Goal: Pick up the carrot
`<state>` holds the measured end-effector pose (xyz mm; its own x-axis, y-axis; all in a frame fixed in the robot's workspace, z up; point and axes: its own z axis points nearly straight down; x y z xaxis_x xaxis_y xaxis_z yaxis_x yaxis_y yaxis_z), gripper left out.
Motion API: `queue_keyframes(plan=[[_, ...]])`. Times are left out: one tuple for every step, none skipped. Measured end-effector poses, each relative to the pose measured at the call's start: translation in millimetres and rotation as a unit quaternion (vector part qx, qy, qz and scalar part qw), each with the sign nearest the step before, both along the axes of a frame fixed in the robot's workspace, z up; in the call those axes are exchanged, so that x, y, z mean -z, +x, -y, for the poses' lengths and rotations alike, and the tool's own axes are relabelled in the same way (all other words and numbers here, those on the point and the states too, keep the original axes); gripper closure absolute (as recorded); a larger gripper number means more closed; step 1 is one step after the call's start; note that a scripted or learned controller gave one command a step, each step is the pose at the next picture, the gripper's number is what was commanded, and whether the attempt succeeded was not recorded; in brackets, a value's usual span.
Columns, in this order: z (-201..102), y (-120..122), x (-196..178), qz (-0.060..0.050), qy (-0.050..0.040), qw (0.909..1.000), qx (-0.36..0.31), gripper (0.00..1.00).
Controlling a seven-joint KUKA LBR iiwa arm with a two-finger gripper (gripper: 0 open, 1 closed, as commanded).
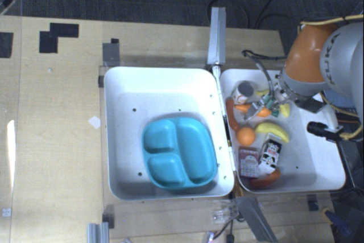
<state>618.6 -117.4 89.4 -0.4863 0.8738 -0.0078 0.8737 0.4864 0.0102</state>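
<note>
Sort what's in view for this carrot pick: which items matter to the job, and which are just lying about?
Part of the job:
- carrot, in the right bin
- gripper, down over the carrot

Just lying about:
- orange
- banana
- small carton
- blue divided tray, in the left bin

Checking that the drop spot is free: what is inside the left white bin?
The left white bin holds a blue divided plate lying toward its near side, compartments bare. Whatever lies under the plate is covered.
</note>
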Motion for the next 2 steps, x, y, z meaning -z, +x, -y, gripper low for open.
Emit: queue_keyframes(plan=[[-1.5,2.0,-12.7,0.002,0.0009,1.0,-0.001,1.0],[-55.6,4.7,-137.5,-0.002,0.001,0.9994,0.034,1.0]])
